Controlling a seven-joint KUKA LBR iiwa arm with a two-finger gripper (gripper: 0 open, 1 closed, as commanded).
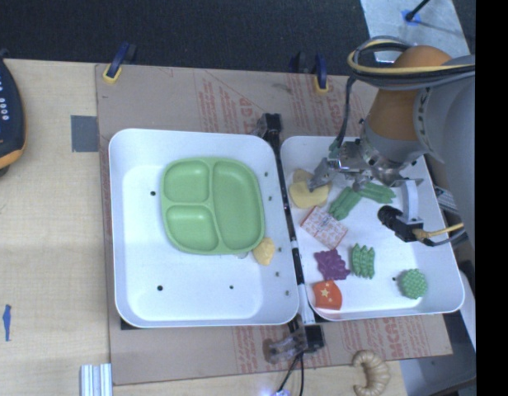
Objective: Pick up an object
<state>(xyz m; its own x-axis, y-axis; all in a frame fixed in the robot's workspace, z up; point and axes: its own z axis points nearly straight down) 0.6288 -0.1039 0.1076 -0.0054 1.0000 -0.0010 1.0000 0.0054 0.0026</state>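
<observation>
My gripper (pixel 338 170) hangs low over the back of the right bin (pixel 435 304), just above a yellow toy (pixel 306 191) and a long green pod-shaped toy (pixel 355 198). It is close to both, and I see nothing clearly held in it. Further forward in that bin lie a pink checked square (pixel 324 227), a purple piece (pixel 330 263), a ridged green piece (pixel 363 261), a knobbly green ball (pixel 413 283) and a red tomato-like toy (pixel 326 294).
The left bin (pixel 134 287) holds a green divided plate (pixel 213 205) with a small yellow piece (pixel 264 252) at its front right corner. A tan curled object (pixel 371 372) lies on the cardboard in front of the bins. A control pendant (pixel 2 114) sits at the far left.
</observation>
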